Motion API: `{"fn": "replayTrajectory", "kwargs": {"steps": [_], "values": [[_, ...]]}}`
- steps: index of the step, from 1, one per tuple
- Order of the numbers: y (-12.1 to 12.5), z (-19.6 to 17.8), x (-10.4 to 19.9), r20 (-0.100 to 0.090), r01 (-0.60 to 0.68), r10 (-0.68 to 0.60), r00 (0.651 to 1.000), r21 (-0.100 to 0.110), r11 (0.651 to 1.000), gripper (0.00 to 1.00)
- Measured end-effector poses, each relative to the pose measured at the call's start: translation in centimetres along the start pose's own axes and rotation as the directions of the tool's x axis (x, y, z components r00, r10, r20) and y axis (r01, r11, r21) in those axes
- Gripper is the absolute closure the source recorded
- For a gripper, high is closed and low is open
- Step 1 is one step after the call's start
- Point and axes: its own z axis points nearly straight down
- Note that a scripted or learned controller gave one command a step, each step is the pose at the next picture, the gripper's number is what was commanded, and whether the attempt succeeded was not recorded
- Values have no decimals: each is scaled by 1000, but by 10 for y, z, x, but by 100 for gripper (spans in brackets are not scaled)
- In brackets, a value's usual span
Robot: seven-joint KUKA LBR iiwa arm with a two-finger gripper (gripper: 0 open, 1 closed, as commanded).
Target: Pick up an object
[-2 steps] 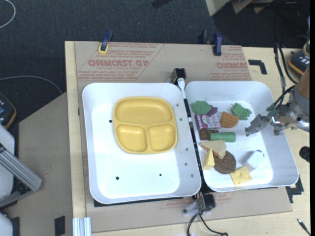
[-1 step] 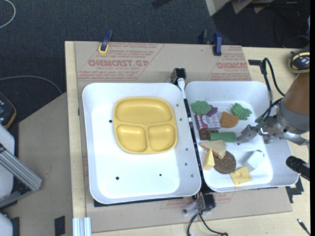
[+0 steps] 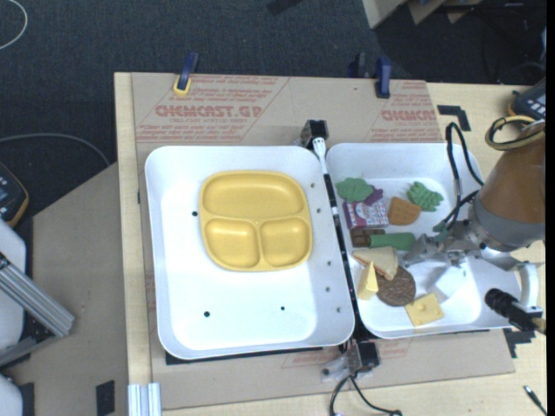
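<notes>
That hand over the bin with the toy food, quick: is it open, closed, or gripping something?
Hand: low in the right bin among the toy food; whether it is open, closed or gripping anything cannot be told.

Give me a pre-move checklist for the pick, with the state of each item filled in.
1. Gripper over the right bin: ok.
2. Objects within reach: ok, brown round piece and yellow cracker lie near it.
3. Jaws open or shut: cannot tell.
4. Anything held already: cannot tell.
5. Targets well separated: not ok, the pieces lie crowded together.
6. Yellow divided tray sits in the left bin, away from the arm: ok.
</notes>
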Motion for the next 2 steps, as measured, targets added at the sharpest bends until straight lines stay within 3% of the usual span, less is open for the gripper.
{"fn": "replayTrajectory", "kwargs": {"steps": [1,2], "values": [[1,-13,-1,3,-1,1,1000,-6,1000,100],[-6,-61,-7,6,-1,1,1000,-10,1000,100]]}}
